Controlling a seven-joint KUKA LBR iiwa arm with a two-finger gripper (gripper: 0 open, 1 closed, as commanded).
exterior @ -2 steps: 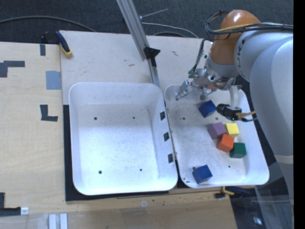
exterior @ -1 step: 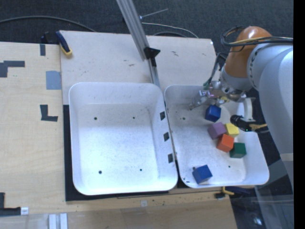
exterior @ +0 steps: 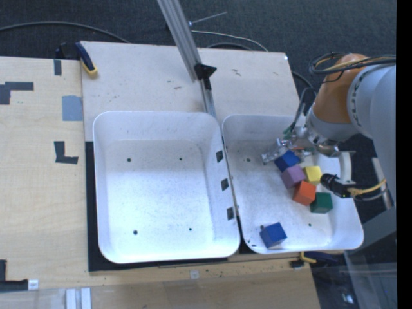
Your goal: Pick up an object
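Observation:
My gripper [exterior: 280,150] is low in the right bin [exterior: 335,240], near its upper middle. It reaches in from the right on the grey arm with the orange band [exterior: 335,98]. Directly below it and touching or nearly touching lies a blue block [exterior: 287,161]. A cluster runs on from that block toward the lower right: a purple block [exterior: 294,175], a yellow block [exterior: 313,173], an orange block [exterior: 304,192] and a green block [exterior: 321,203]. A second blue cube [exterior: 273,234] sits apart near the bin's front edge.
The left bin [exterior: 103,172] stands beside the right one, with a low wall between them. A slanted metal rail [exterior: 183,37] crosses the bench behind the bins. A yellow-and-blue tool [exterior: 87,60] lies at the back left. Cables hang at the arm's right side.

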